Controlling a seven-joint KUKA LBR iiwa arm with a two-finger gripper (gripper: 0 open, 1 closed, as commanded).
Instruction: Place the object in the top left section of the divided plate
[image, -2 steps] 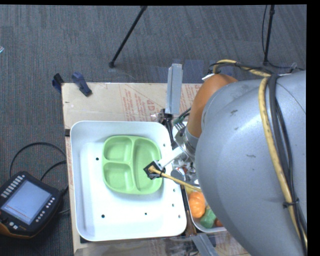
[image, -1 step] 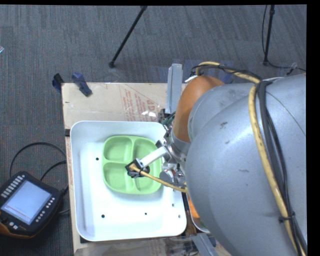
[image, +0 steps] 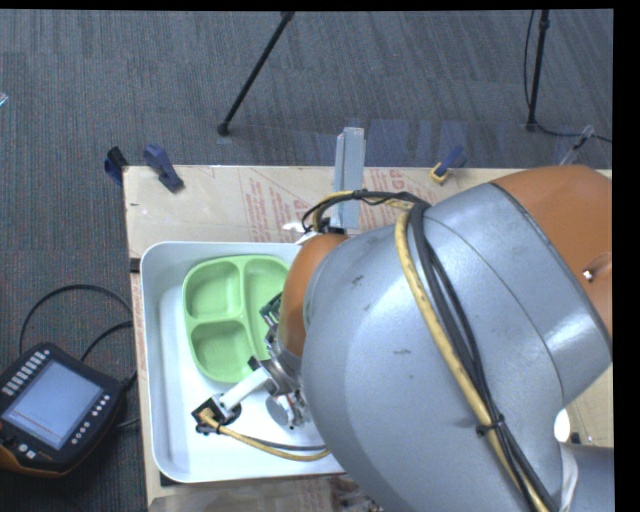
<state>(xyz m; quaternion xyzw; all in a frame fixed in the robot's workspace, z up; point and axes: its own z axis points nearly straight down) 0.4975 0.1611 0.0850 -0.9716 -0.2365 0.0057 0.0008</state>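
In the left bin (image: 160, 400) we saw the green plate (image: 225, 320); the arm (image: 450, 350) hung over its right side. Tool state and object position: we couldn't tell.

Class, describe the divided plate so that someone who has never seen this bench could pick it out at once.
Find the shallow white bin on the left of the bench, beside the big grey arm. In the bin's upper half lies the divided plate, partly covered on its right by the arm. It is the one pale green thing there, with raised ridges splitting it into compartments.
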